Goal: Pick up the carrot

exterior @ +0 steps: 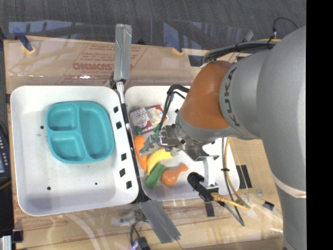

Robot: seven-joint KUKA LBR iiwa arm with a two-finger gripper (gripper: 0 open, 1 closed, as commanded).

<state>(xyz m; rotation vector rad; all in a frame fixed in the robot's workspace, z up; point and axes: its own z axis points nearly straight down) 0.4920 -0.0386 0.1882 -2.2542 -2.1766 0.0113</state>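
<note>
Arm reaches in from the right, low over the right bin. End effector sits amid a toy-food heap; whether it grips anything, can't tell. Carrot lies by the bin's left wall, just left of the end effector, touching a banana. Nearby: green veg, orange drumstick, snack packet. Left bin holds a teal divided plate.

Bright, even light – soft shadows, glare on bench film, pic sharp.
</note>
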